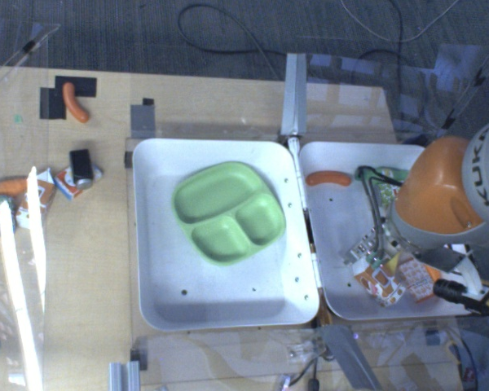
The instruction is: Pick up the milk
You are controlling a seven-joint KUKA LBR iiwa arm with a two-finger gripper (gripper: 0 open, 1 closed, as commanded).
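The orange-banded arm (440, 190) hangs over the right bin (342, 300), hiding much of it and the gripper's state, which cannot be told. One green divided plate (228, 210) lies in the left bin (159, 292). One sausage (329, 178) lies at the right bin's far edge. The milk (381, 282), an orange-and-white carton, lies near the front, beside crumpled packets.

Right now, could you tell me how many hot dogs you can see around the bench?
2. One hot dog lies at the back left of the right bin; another lies outside the bins on the bench's far left. The arm may hide others.
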